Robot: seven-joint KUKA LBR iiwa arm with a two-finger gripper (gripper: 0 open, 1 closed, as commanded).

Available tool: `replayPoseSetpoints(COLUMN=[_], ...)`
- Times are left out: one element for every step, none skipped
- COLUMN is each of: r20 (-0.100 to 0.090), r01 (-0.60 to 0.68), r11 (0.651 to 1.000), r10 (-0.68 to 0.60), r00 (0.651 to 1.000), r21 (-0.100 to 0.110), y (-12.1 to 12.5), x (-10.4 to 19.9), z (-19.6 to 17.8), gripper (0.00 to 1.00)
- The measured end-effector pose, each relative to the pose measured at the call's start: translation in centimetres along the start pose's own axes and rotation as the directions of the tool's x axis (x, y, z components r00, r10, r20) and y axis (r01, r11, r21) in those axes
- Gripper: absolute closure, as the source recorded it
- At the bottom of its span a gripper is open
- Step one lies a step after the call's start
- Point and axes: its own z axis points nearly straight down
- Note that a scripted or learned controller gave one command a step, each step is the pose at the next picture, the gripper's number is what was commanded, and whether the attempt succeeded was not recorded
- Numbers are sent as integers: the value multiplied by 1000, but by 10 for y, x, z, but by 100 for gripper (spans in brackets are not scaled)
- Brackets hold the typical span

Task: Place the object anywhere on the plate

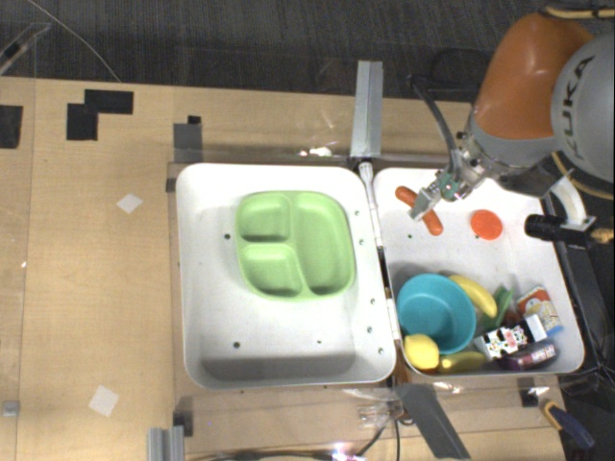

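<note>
A light green divided plate lies in the middle of the left bin. In the right bin, near its back left corner, lies a long orange object, like a carrot or sausage. My gripper is low over its middle and hides that part, so one orange end pokes out on each side. Whether the gripper touches it is not visible. The plate's compartments hold nothing.
A flat orange disc lies right of the gripper. At the front of the right bin crowd a blue bowl, a banana, a yellow lemon and small packets. A raised divider separates the bins.
</note>
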Motion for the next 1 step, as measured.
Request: replayPoseSetpoints(r20=[-3], r01=[417], r11=[909], r10=[-417], r00=[909], r21=[-2], y=[16], x=[57], z=[38], gripper=[100])
